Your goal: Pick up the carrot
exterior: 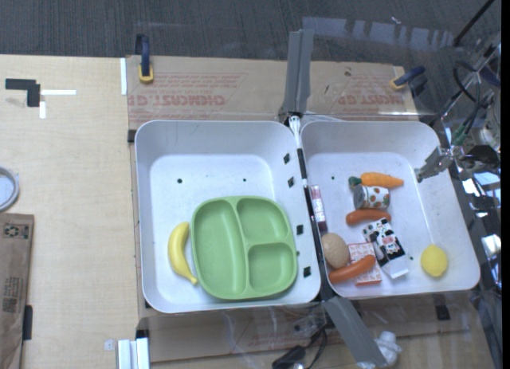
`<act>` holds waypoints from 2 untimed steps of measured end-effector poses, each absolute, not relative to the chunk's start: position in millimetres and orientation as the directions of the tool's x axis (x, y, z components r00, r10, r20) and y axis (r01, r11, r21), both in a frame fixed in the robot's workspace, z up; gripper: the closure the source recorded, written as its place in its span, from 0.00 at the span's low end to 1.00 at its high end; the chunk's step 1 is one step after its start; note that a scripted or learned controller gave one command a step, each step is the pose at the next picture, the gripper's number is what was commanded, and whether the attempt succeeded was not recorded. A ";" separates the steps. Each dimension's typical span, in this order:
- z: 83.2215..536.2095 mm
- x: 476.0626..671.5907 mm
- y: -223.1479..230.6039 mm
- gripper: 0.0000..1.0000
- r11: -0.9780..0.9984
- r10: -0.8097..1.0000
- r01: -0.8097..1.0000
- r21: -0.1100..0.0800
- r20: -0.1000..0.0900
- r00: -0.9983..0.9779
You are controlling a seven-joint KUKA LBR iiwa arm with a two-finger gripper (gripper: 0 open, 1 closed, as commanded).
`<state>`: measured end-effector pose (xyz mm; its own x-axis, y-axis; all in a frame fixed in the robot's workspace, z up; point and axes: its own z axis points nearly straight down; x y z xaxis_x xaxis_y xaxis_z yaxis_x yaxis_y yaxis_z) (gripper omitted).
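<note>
The carrot (382, 180), orange with a small green top, lies flat in the upper middle of the right bin (414, 140). Two more orange carrot-like sticks lie in the same bin, one (366, 217) in the middle and one (351, 270) near the front edge. My gripper (436, 163) hangs at the right rim of the right bin, to the right of the carrot and a little above it. It is apart from the carrot, and nothing shows in its grasp.
Around the carrot are a small printed can (372, 197), a cow-patterned box (386, 242), a brown egg-shaped item (335, 249), a lemon (434, 261) and a red-white tube (318, 206). The left bin (159, 160) holds a green divided plate (209, 276) and a banana (179, 253).
</note>
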<state>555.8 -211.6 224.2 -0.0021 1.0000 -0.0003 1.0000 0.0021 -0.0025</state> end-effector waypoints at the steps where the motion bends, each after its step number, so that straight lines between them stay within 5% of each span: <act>1: 114.2 634.6 -176.0 0.00 0.136 0.991 0.991 -0.001 -0.001 -0.136; 2: 91.3 591.6 -159.5 0.00 0.343 0.939 0.939 -0.001 0.000 -0.343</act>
<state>591.6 -159.5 91.3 -0.3428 0.9394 0.0005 0.9394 0.3428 -0.0011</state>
